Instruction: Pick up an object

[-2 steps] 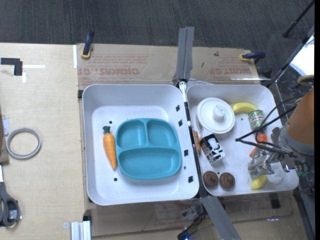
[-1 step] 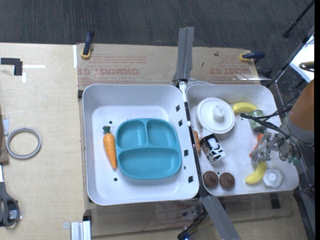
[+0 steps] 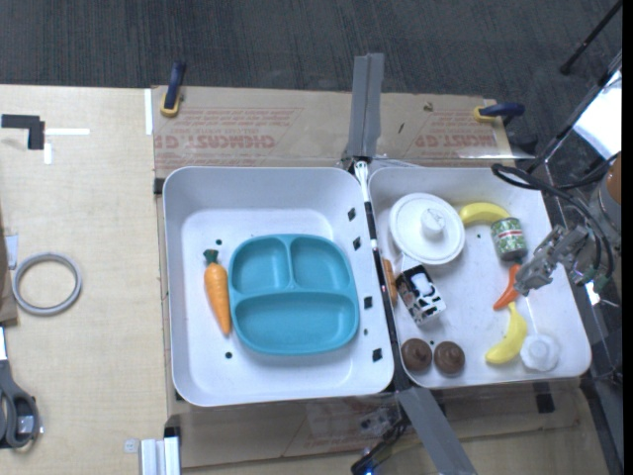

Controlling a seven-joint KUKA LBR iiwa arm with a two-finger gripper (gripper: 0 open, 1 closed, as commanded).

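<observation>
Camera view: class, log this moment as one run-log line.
gripper: over right bin, at small orange piece | grasp: cannot tell | left bin: blue tray, carrot

Single fixed camera above bench (image 3: 79,166), slanted down, both bins (image 3: 188,295) in frame.

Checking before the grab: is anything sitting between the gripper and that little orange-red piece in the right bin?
Nothing visible does. The gripper hangs right beside the orange-red piece, with only bare floor of the right bin around them. The lower banana lies just below.
</observation>
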